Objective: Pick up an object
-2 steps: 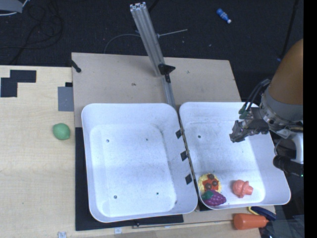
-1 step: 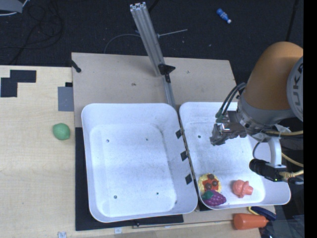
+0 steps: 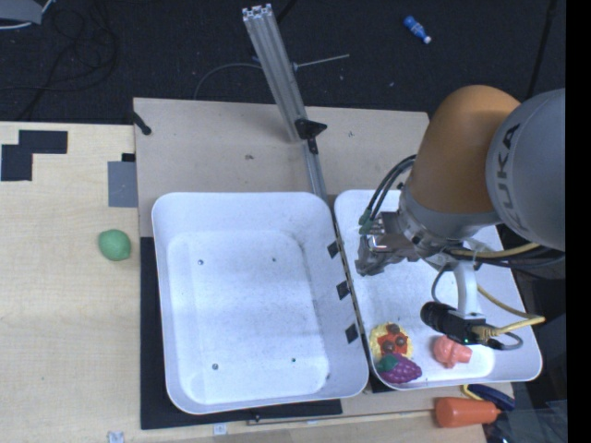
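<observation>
The right bin (image 3: 517, 363) holds a yellow toy with red and dark spots (image 3: 390, 341), a purple grape-like toy (image 3: 401, 370) just below it, and a pink toy (image 3: 452, 351) to their right. My gripper (image 3: 372, 257) hangs over the upper left part of this bin, close to the divider between the bins and well above the toys. Nothing shows between its fingers. The bulky grey and orange wrist covers the bin's upper right part.
The left bin (image 3: 245, 303) lies beside the right one. A green ball (image 3: 115, 245) rests on the bench at far left. An orange object (image 3: 466, 411) lies below the right bin. A metal rail (image 3: 282, 67) slants in from the back.
</observation>
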